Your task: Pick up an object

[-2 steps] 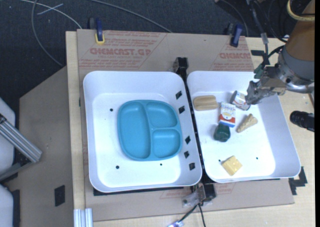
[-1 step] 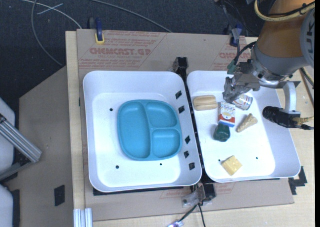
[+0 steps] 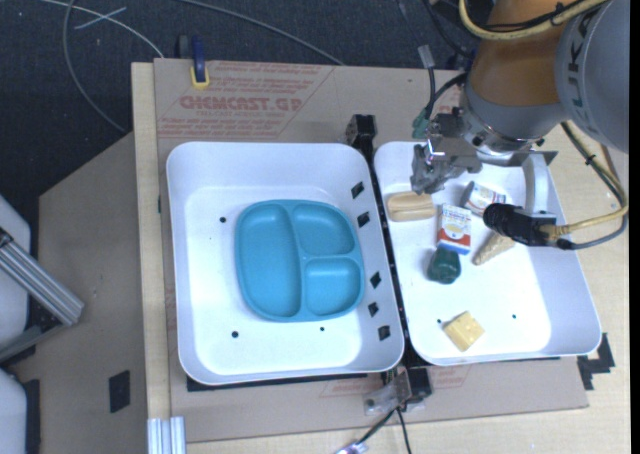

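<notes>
Open bin floor (image 3: 520, 287) beside yellow block (image 3: 463, 330)

The pincer (image 3: 432, 170) hangs low in the right bin (image 3: 570, 312), seemingly just above a tan block (image 3: 409, 206); a blue divided plate (image 3: 299, 259) fills the left bin (image 3: 190, 242).

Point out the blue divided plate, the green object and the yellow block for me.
Blue plate (image 3: 297, 260), camera view, on its centre divider.
Green object (image 3: 444, 267), camera view, on its top.
Yellow block (image 3: 463, 330), camera view, on its upper face.

Right bin (image 3: 560, 327): tan oblong block (image 3: 410, 206) lying flat near the left wall; red-and-white carton (image 3: 455, 227) beside it; dark green rounded piece (image 3: 444, 266) below; pale yellow wedge (image 3: 463, 330) nearest the front rim.
</notes>
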Motion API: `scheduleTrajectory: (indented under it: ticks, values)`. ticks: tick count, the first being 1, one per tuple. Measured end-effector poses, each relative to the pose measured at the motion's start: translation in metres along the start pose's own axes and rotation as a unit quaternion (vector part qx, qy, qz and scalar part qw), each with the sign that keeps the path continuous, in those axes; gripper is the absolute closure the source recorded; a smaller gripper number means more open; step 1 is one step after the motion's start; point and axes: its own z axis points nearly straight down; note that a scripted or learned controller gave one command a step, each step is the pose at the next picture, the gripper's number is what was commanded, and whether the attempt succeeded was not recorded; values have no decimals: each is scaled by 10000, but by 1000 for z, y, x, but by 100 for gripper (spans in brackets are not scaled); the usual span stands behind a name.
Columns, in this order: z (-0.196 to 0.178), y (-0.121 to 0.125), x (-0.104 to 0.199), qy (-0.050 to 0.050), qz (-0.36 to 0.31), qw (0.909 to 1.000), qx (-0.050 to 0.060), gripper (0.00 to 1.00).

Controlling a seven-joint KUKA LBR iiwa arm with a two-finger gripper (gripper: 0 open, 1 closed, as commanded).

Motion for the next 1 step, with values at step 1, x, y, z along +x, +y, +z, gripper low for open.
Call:
scheduleTrajectory:
  ticks: [1]
  values:
    - [-2, 5, 52, -1, 3, 10000, 1, 100]
